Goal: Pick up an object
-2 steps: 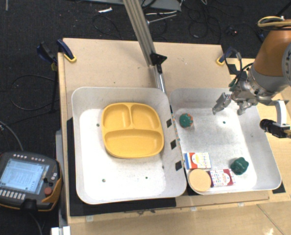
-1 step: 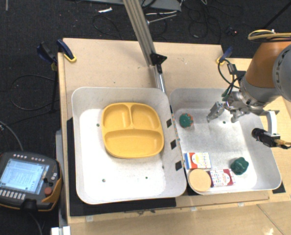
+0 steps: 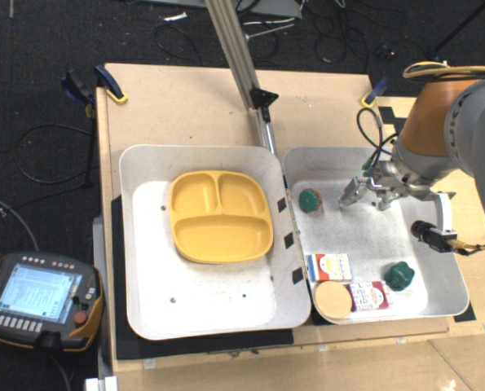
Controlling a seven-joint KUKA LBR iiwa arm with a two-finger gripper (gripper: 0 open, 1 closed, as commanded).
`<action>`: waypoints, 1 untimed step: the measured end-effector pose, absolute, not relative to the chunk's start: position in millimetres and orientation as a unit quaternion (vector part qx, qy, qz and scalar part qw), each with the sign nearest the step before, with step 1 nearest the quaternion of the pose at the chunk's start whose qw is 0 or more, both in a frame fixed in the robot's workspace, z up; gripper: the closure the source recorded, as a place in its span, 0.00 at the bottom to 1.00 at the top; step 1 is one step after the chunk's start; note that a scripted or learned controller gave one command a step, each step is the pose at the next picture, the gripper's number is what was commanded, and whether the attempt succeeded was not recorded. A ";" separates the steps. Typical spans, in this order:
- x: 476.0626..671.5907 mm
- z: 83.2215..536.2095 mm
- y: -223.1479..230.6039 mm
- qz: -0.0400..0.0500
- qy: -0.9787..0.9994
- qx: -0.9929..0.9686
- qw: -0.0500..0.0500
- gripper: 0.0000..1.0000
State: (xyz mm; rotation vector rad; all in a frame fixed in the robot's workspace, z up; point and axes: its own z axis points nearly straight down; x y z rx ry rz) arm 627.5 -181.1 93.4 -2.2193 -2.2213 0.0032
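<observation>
**The gripper hangs over the right bin with nothing in it**

The gripper [image 3: 358,192] hovers over the right bin [image 3: 438,306], near its far edge. Its fingers are spread apart and nothing sits between them.

The closest thing to grab is a small green ball [image 3: 309,200], just to the gripper's left, by the bin's left wall. It is round, so it has no long side and points no way.

It could roll off if a finger bumps it first. The wall is close too, so a finger could hit it.

By the near edge lie a white card [image 3: 329,265], a tan disc [image 3: 334,299], a red and white box [image 3: 368,296] and a dark green lump [image 3: 400,275].

The left bin [image 3: 144,300] holds a yellow tray [image 3: 222,217].
</observation>
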 end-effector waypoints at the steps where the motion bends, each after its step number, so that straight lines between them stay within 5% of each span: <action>1: 628.9 106.0 -181.3 0.000 -0.708 -0.707 -0.001 1.00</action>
